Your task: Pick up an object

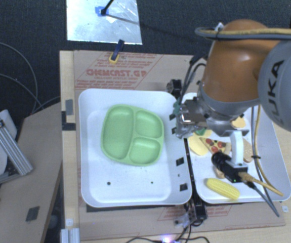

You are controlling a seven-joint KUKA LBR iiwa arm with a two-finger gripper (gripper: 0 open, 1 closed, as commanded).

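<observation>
Yellow corn cob [222, 188] lies at the right bin's [276, 158] near edge, clear of the pizza slice [210, 146]. Likely light, stiff plastic, rounded, may roll; pinch it across the middle. Gripper [188, 121] hovers by the bins' divider; you can't tell its opening.

A green three-compartment plastic plate [132, 134] lies flat in the middle of one white bin [92, 196]; a yellow toy corn cob [223, 188] lies near the other white bin [282, 181]'s front edge.
</observation>
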